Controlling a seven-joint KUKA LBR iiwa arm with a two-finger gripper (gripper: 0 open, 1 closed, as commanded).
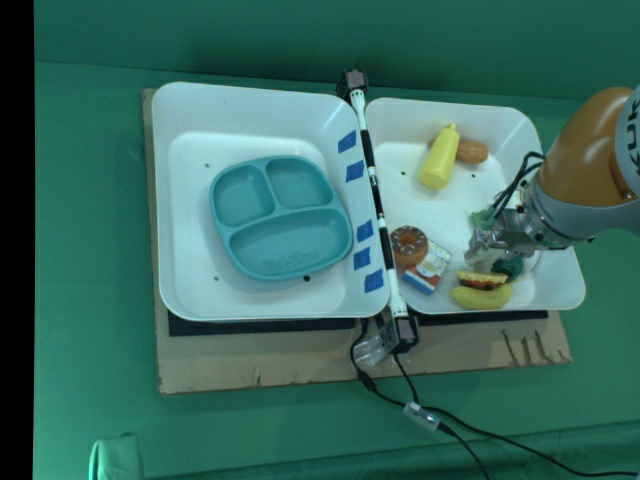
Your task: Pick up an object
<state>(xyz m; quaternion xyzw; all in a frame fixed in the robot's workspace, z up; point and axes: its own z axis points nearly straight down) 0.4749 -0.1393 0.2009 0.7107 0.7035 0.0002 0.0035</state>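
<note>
1. The claw [492, 251] sits low in the right-hand shallow white bin [548, 286], right over a small dark green toy [512, 265]. Honestly can't tell how wide it's open or whether it has hold of anything.
2. A yellow hot-dog toy [481, 288] lies just beside it on the near side, so it could get nudged or pinched along by accident.
3. The bin's right wall is close, so the toy might skid into it.

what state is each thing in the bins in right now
teal divided plate: flat in the left bin, compartments bare
yellow bottle: lying on its side in the right bin
donut: lying flat near the divider
small carton: lying beside the donut
hot dog: lying at the front edge
gripper: low in the right bin, above the hot dog
</note>
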